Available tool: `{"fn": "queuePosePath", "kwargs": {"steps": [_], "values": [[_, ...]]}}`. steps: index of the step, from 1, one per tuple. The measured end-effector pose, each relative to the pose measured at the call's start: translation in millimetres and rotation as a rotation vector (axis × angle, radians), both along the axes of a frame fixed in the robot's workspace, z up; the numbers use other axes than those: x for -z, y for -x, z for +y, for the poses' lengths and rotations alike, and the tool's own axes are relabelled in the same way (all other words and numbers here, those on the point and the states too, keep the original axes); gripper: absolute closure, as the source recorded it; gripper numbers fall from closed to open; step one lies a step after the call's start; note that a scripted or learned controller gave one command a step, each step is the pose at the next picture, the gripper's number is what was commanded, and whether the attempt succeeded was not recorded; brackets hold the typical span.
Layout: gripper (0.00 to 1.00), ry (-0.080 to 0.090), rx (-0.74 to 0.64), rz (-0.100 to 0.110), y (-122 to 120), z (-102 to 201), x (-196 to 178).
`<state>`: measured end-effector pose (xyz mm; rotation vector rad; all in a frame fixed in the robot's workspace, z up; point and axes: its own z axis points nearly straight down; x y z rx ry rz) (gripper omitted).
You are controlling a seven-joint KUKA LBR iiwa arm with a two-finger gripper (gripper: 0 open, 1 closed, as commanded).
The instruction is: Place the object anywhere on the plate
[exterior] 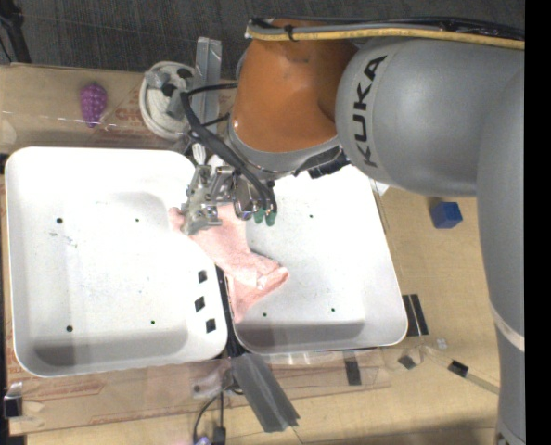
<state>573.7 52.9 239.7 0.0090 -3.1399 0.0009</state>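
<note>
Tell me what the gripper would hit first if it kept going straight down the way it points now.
Most likely the crumpled pink cloth lying across the seam between the two white bins: the gripper points down over its upper end. Depth is hard to judge from this slanted view, so the gap above the cloth is unclear.

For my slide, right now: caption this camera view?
KUKA arm's gripper over a pink cloth straddling two white bins.
</note>
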Motion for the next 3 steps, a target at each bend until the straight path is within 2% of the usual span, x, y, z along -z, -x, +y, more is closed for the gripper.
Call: {"fn": "queuePosePath", "kwargs": {"steps": [2, 3], "values": [[1.0, 0.001, -0.004, 0.001, -34.2, 86.6, 10.2], [0.0, 0.001, -0.004, 0.001, -34.3, 86.6, 9.9]]}}
